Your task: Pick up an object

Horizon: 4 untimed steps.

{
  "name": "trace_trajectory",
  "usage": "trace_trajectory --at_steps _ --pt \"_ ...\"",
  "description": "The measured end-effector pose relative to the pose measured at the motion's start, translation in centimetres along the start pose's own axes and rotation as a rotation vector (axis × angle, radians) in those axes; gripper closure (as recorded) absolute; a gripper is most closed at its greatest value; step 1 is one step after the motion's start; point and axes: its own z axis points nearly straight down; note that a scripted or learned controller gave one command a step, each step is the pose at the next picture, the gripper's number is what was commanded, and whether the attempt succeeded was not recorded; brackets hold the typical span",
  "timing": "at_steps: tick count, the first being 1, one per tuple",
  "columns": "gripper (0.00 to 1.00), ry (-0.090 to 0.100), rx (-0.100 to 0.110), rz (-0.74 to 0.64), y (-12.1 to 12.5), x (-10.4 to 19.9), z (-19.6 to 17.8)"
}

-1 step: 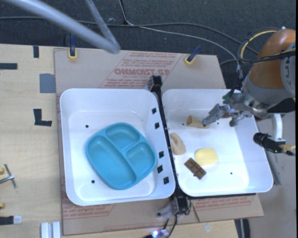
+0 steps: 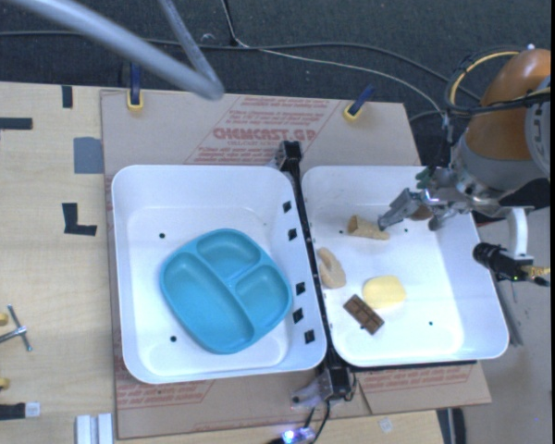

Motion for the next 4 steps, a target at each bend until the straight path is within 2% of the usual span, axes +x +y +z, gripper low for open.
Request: trace_trajectory --at_steps 1,2,3,4 --pt "0.0 0.0 0.004 0.0 -0.7 0.5 6.1" --pt "0.0 -0.002 -0.001 -0.001 -0.7 0.5 11.3" --pt "1.0 -0.003 -0.005 -0.001 -0.6 0.5 10.0" --pt "1.0 0.0 -0.002 0.0 0.2 0.5 4.2"
